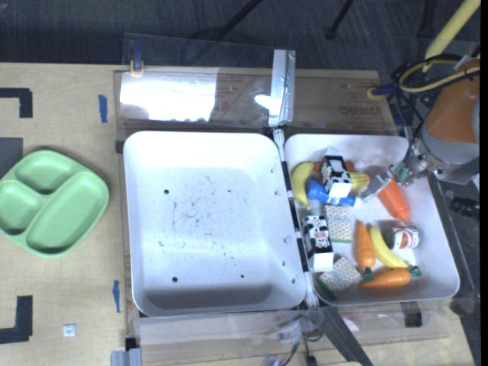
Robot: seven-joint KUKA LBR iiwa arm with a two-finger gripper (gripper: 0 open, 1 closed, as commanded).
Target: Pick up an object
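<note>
A pale wooden worktop (69,280) seen from above at a slant. At far left sits a green divided plate (49,202) with three hollows. To its right is the left white bin (206,219), shallow and square, its floor scuffed with faint marks. Touching its right wall is the right white bin (446,258), where all the loose things lie.

In that bin, from left to right: a yellow banana (302,181) curving down the upper left side; two small black-and-white cow-print cartons, one at top (333,170) and one lower (317,233), with a blue-and-white packet (337,196) between them; an orange carrot (364,244) lying lengthwise top to bottom, a second banana (386,250) beside it, and another carrot (387,278) lying crosswise near the bottom wall; a small red-and-white can (405,239); and an upright-slanting carrot (394,199) near the right side.

The grey arm with its orange band (455,117) enters from the upper right. Its hand (399,174) hangs low over the bin's upper right part, just above the top end of the slanted carrot. Whether the hand is released or clenched cannot be told. The carrot's long axis runs down and slightly right from the hand, so it looks the nearest thing to take.
</note>
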